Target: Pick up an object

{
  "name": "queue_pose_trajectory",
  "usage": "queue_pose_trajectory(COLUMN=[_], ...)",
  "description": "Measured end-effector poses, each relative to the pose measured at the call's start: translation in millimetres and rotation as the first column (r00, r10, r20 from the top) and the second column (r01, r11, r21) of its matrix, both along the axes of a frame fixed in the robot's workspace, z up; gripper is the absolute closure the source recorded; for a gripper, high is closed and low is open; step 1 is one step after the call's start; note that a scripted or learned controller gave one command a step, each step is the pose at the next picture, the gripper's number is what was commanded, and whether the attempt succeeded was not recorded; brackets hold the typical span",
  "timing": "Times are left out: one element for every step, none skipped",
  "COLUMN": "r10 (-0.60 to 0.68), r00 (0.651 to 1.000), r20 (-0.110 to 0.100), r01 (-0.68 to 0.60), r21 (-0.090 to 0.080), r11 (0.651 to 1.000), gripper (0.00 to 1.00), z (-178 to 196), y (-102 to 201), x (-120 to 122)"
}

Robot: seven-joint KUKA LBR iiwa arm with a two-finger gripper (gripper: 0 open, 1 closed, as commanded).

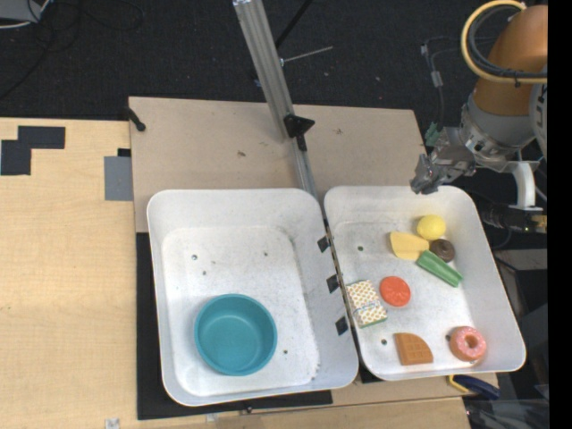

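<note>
Claw (427, 179) above right bin's (497, 266) far rim, grip state unclear; toys clustered inside; bare floor nearby

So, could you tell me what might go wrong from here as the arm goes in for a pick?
The yellow ball, yellow wedge, brown ring and green stick lie bunched together, so the fingers may nudge a neighbour or close on two. The ball might roll away. The gripper hangs over the right bin's far rim, so a straight descent could clip it.

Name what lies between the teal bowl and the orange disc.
Camera view: the checkered block in the right bin, between teal bowl and orange disc.
</note>
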State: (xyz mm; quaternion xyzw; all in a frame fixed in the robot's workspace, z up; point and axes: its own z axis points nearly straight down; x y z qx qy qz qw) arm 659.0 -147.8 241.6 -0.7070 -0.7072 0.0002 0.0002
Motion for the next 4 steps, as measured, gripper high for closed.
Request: queue_pose_trajectory(r10=[0.000,0.000,0.000,0.000], r00=[1.000,1.000,1.000,1.000], r20=[0.000,-0.004,-0.003,-0.004], r01=[0.000,0.000,0.000,0.000], r21=[0.000,0.001,0.000,0.001], r11=[1.000,1.000,1.000,1.000], gripper=[0.00,0.00,0.00,0.00], z=[0.0,-48.1,-91.7,-144.7], y=[0.0,8.9,12.4,12.9], x=[0.0,-2.9,-0.7,-2.0])
